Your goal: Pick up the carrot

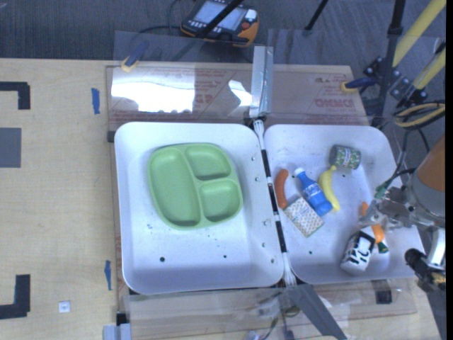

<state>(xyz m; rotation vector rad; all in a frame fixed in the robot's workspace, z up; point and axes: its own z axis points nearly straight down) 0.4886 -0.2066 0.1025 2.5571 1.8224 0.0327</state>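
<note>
**Tool poised just above the carrot, by the carton**

Tool (391, 211) on the grey arm sits low over the right-hand shallow white plastic bin (322, 139), near its right wall. Whether it is open or closed I cannot tell, because the metal parts blur together at this slant. Nothing can be seen gripped in it.

The small orange carrot with a green end (380, 234) lies touching, or just beside, the upper right corner of the black-and-white milk carton (359, 251). From the carton, the tool is up and to the right, so the carrot lies between the two, just below the tool and slightly to its left. The carrot's long axis seems to run roughly up and down the view, with the green end nearer the carton's right side. Part of it is hidden, so that reading is uncertain.

By my judgement the coming move is a short drop, nudged toward the carton. The carton crowds one side of the carrot and may get bumped.
</note>
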